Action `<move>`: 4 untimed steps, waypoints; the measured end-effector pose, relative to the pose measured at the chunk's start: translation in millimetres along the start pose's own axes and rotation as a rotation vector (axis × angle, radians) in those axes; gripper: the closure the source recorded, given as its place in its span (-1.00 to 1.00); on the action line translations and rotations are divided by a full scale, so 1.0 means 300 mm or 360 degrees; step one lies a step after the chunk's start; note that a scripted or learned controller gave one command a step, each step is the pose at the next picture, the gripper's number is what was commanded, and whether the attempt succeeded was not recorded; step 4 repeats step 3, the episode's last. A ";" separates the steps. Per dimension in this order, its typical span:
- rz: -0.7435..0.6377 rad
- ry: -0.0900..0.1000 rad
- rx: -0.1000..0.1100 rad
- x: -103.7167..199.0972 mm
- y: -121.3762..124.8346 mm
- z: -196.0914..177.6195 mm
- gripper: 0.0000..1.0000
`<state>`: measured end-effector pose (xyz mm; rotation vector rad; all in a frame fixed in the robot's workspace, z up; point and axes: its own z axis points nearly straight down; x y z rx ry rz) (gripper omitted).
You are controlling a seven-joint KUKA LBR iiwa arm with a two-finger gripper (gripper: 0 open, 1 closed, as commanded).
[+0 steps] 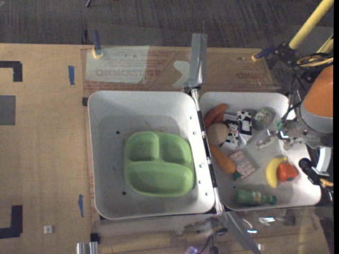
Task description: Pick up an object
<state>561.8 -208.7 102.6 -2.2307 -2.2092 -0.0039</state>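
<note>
You have nothing lifted yet: the gripper (283, 134) hovers at three o'clock above the right bin (249, 187), fingers' state unclear.

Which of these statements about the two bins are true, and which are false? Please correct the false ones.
1. The green divided plate lies in the left bin. True.
2. The green bottle stands upright. False: it lies on its side near the right bin's front edge.
3. The banana lies beside a red pepper. True.
4. The carrot rests on the plate. False: it lies in the right bin.
</note>
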 end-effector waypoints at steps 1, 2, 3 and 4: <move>0.0004 0.0013 -0.0019 0.000 -0.102 0.047 -1.00; 0.0009 0.0001 -0.0012 -0.015 -0.105 0.028 1.00; 0.0666 -0.0007 0.0008 0.177 -0.105 -0.310 1.00; 0.0666 -0.0007 0.0008 0.177 -0.105 -0.310 1.00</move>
